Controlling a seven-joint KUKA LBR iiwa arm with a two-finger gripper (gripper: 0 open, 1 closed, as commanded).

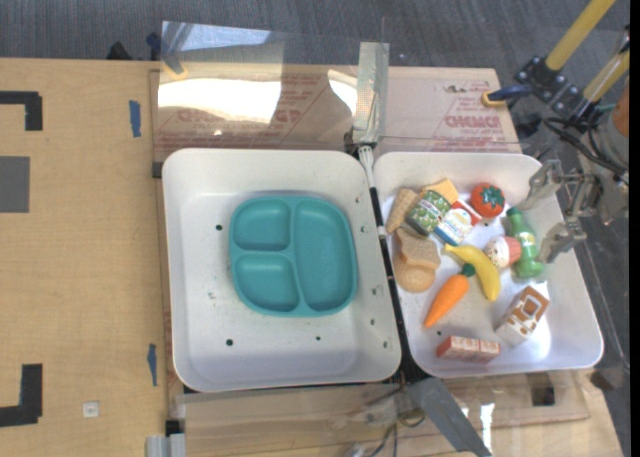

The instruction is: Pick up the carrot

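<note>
Over the right bin's outer rim (585, 290) hung the gripper (560, 210), its two metal fingers spread apart with nothing between them. Down and to its left, well apart from it, lay the carrot (446, 299) on the bin floor, slanted, green top toward the gripper and tip pointing away. A banana (479, 267) touched the carrot's upper end on the gripper's side, and a slice of bread (417, 263) sat just beyond the carrot (close against its far flank). Nearer the fingers stood a green vegetable (524, 240) and a tomato (487, 199). Below the carrot, bare white floor showed before a small red box (467, 347). Far to the gripper's left, the other bin (190, 245) held a teal divided plate (294, 253).
</note>
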